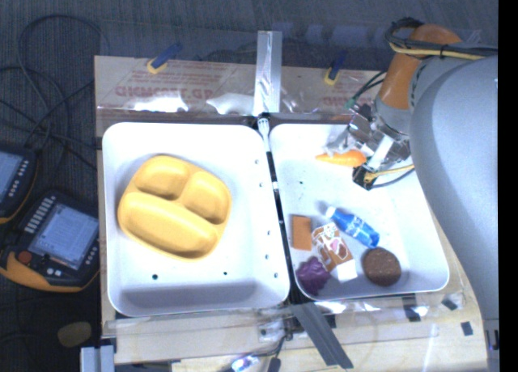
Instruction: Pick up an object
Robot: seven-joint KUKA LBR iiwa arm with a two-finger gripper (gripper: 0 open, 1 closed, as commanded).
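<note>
Gripper (362, 152) over right bin (421, 200) | finger state unclear | touching orange carrot (340, 157)

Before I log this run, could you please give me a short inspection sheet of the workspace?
Surface: two white bins, left bin, right bin.
Job's things: orange carrot, blue bottle, brown round piece, purple item, tan block, small carton in right bin.
Clutter: yellow bread-shaped toy in left bin.
Grippers: gripper beside carrot; hold unclear.
Cables: black cables left of bench.
Surroundings: handheld pendants, dark carpet.
</note>
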